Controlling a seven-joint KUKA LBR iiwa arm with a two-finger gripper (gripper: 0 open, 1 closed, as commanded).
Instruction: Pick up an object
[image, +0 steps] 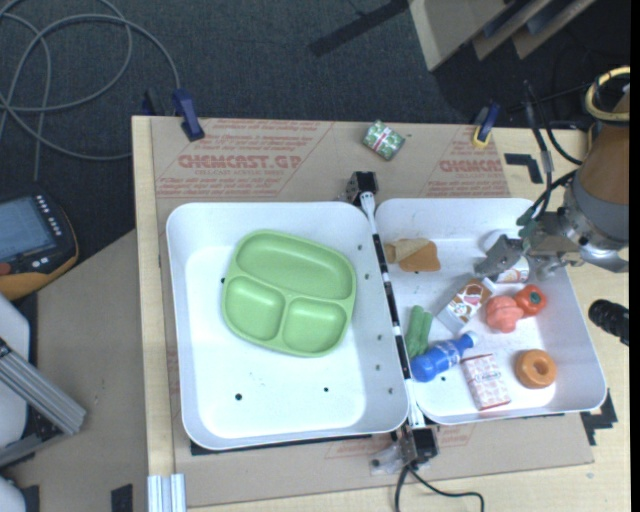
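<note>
grey metal of the gripper (503, 256) sits low over the far part of the right bin (575, 305), reached in from the right on the arm (600, 190) with its orange band above the wrist. finger state: cannot tell, the tips are a blur of grey against the white floor. nothing is seen between them.

just beside the gripper, on its near side, lies a small white carton with red print (467, 302), tilted. right of that, a red tomato-like piece (508, 311) with a smaller red piece with a green stem (533, 298) touching it. these are the nearest candidate objects; all rest on the bin floor.

left of the gripper, near the far-left corner of the right bin, a tan wedge, bread-like (414, 255). along the bin's left wall, a green pod-shaped item (418, 327), and below it a blue bottle with a clear neck (437, 359) lying on its side. near the front wall, a pink-and-white packet (484, 381) lying flat, and right of it an orange ring, doughnut-like (537, 368).

left bin (200, 400) holds one light green divided plate (289, 293), three compartments, set toward the far half; a few dark specks on the bare floor.

both bins sit side by side on a brown cardboard sheet with red lettering (250, 160). a small green-and-white wrapped item (383, 139) lies on the cardboard beyond the bins. blue clamps (187, 113) at the sheet's far edge.
</note>
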